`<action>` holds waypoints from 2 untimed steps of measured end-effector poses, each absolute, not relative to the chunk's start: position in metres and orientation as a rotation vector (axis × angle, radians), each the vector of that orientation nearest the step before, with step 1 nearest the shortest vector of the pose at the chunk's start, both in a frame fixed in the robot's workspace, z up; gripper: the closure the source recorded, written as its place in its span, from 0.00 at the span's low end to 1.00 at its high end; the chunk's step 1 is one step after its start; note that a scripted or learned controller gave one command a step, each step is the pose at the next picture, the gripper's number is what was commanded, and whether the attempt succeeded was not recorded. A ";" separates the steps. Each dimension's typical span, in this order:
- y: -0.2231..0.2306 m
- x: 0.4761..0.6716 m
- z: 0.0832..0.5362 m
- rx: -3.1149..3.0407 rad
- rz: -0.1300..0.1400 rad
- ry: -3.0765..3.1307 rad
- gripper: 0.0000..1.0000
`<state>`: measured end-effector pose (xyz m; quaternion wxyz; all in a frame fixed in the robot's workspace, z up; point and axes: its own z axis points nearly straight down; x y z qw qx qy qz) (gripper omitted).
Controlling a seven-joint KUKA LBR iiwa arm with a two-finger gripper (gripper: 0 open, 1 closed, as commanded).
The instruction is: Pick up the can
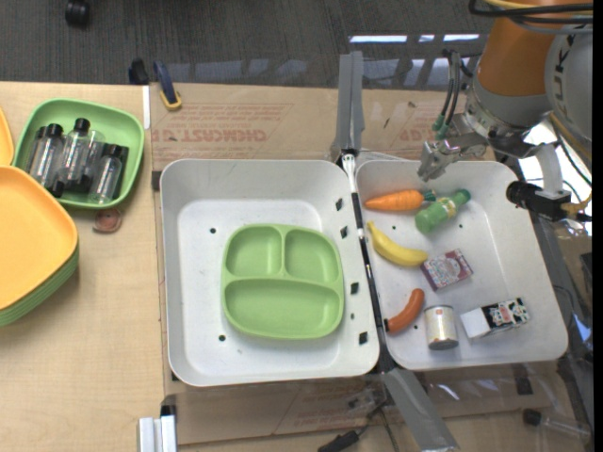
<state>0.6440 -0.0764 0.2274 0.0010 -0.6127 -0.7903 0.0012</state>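
gripper [439, 155] above the far edge of the right bin [542, 281], beyond the carrot [394, 200] | fingers: cannot tell whether apart or together | can [440, 328] lies near the right bin's near edge, between sausage [406, 310] and small box [495, 317] | left bin [188, 281] holds a green tray [282, 282]

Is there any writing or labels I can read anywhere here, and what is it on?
"CHEMCAST", red print seen upside down, on the brown cardboard sheet behind the bins; a smaller line above it is too blurred to read.
Pink box: printing too small to read.
Black-and-white carton: pattern, no readable words.
Can: no label legible.
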 end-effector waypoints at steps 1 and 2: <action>-0.087 0.610 0.219 -2.122 0.005 -2.314 1.00; -0.088 0.659 0.238 -2.251 0.004 -2.192 1.00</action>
